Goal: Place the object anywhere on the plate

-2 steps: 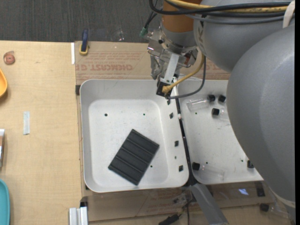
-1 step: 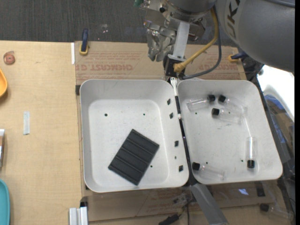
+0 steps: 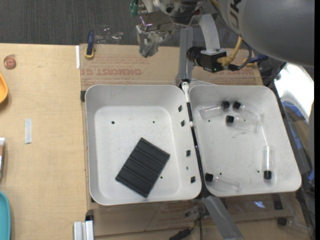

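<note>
A black ridged rectangular plate [image 3: 143, 167] lies tilted on the floor of the left bin [image 3: 100, 134], toward its front. Several clear tubes with black caps lie in the right bin [image 3: 280, 134]: two caps [image 3: 225, 104] side by side near the back, one just below them [image 3: 229, 119], one upright-lying tube [image 3: 266, 159] at the right, and another cap [image 3: 209, 176] at the front left. My gripper [image 3: 149, 46] hangs high behind the back wall of the left bin, over the cardboard, well away from the plate and the tubes.
Both bins rest on a cardboard sheet [image 3: 125, 71]. A blue-handled clamp [image 3: 90, 43] stands at the cardboard's back left corner. On the wooden bench to the left are an orange object [image 3: 2, 91] and a teal one [image 3: 4, 216] at the edge.
</note>
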{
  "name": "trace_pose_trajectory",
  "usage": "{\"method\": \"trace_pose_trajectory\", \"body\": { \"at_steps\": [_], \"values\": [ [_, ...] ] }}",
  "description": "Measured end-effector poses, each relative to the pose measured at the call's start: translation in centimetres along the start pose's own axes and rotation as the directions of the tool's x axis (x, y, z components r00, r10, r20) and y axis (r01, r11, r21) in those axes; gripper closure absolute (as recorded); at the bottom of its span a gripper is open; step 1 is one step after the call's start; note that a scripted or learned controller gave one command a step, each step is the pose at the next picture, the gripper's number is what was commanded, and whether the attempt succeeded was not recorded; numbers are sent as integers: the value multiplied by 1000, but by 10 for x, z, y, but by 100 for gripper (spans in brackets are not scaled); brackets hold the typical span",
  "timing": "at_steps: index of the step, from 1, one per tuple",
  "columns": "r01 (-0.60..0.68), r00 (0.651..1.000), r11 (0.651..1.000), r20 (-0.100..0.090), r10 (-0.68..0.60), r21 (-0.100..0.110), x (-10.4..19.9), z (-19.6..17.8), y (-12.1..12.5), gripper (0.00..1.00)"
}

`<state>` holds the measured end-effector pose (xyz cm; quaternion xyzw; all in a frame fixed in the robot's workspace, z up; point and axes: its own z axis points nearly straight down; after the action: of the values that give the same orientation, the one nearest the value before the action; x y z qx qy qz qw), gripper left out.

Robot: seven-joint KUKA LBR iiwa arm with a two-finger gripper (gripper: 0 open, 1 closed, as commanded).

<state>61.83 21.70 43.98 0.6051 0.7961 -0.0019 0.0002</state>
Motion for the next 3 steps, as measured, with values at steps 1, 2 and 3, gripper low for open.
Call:
{"method": "trace_pose_trajectory", "body": {
  "at_steps": [1, 2, 3],
  "values": [
    [678, 735, 735, 2, -678, -3, -13, -1, 23, 100],
    [896, 444, 444, 1, -896, -3, -15, 98, -29, 100],
    [953, 302, 302, 1, -953, -3, 8, 163, -74, 100]
  ]
}}
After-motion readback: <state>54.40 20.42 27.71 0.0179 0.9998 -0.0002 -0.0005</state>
